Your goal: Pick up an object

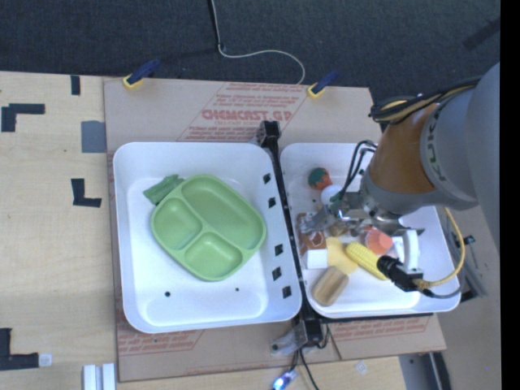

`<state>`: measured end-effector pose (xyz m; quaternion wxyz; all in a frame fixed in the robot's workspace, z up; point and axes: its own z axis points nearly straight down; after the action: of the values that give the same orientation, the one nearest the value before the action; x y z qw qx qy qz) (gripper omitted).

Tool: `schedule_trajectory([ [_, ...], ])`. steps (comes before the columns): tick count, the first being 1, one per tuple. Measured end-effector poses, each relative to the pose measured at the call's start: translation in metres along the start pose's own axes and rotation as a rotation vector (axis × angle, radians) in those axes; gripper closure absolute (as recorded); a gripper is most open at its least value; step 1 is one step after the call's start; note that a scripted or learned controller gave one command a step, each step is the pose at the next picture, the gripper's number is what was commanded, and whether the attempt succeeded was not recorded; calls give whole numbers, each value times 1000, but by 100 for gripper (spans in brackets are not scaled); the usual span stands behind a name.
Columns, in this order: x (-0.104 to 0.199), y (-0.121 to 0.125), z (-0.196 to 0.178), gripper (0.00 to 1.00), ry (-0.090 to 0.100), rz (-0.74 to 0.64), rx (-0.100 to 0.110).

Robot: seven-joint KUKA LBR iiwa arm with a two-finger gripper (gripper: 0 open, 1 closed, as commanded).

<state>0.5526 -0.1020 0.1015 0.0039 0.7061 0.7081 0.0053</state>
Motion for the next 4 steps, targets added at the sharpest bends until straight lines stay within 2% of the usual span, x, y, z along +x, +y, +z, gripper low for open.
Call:
schedule_trajectory([
  [1,6,3,-14,100,11,-5,-6],
  [2,-5,39,5,100,2,1,10],
  [3,66,55,-87,100,0,-6,6],
  [4,120,57,-165,100,0,-5,8],
])
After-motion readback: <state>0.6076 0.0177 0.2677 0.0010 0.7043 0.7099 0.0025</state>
